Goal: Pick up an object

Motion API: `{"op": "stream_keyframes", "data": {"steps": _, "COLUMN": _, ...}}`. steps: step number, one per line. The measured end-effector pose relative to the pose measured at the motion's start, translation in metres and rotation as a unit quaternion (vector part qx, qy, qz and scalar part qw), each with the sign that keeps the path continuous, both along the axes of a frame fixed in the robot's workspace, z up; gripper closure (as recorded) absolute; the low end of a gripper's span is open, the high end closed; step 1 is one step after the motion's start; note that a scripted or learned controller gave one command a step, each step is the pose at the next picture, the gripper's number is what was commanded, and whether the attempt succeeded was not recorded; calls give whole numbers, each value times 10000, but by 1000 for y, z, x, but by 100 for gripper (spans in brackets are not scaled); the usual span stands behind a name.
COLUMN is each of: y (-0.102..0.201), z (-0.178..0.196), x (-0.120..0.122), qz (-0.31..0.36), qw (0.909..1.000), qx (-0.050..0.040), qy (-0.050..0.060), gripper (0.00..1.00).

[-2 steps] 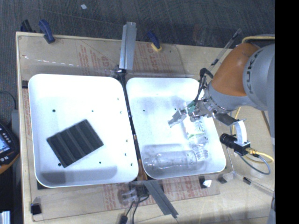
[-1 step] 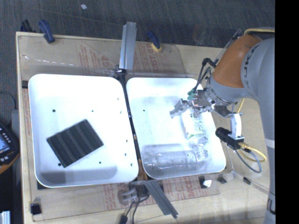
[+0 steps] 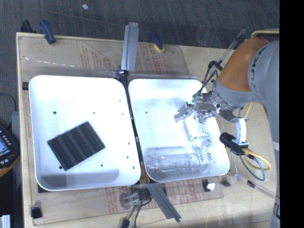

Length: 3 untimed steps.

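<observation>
two bottles (image 3: 190,151) in right bin (image 3: 156,94)

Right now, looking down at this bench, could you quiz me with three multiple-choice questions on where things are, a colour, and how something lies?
1. Where is the dark ribbed panel?
A. left bin
B. right bin
C. on the floor

2. What colour is the band above the arm's wrist?
A. green
B. orange
C. purple

3. How is the large clear bottle placed?
A. standing upright
B. lying on its side
C. hanging from the gripper

Answers: 1 A, the panel rests in the left bin. 2 B, the band is orange. 3 B, the bottle lies along the near wall of the right bin.
</observation>
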State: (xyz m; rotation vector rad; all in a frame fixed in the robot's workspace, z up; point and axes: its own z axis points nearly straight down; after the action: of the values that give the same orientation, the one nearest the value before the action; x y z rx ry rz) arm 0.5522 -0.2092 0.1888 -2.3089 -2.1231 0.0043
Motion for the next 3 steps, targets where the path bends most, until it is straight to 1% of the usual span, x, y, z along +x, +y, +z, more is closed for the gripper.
{"op": "stream_keyframes", "data": {"steps": 1, "y": 15, "z": -13, "x": 22, "qz": 374, "qw": 9993, "qx": -6, "qy": -23, "gripper": 0}}
{"op": "stream_keyframes", "data": {"steps": 2, "y": 12, "z": -37, "x": 1, "qz": -333, "qw": 9994, "qx": -1, "qy": -7, "gripper": 0}}
{"op": "stream_keyframes", "data": {"steps": 3, "y": 12, "z": -62, "x": -3, "qz": -842, "qw": 9964, "qx": 3, "qy": 5, "gripper": 0}}
